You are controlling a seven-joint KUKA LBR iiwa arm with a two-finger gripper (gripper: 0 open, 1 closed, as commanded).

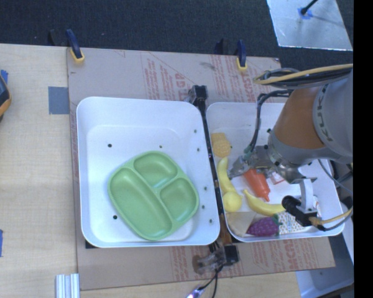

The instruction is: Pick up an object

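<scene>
My pincer (256, 166) hangs low in the right shallow white plastic bin (236, 112), right above the orange plastic carrot (258, 184); I cannot tell how wide it stands or whether it grips anything. A yellow plastic banana (264, 206) lies at the carrot's six o'clock, a purple grape bunch (262, 228) beyond. Crowding could make me nudge neighbours or pinch two. My wrist hides the bin's three o'clock side.

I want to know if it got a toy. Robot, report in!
Pincer low in right bin, over the carrot. Nothing seen held. Bananas, grapes crowd close. Green tray alone in left bin.
</scene>
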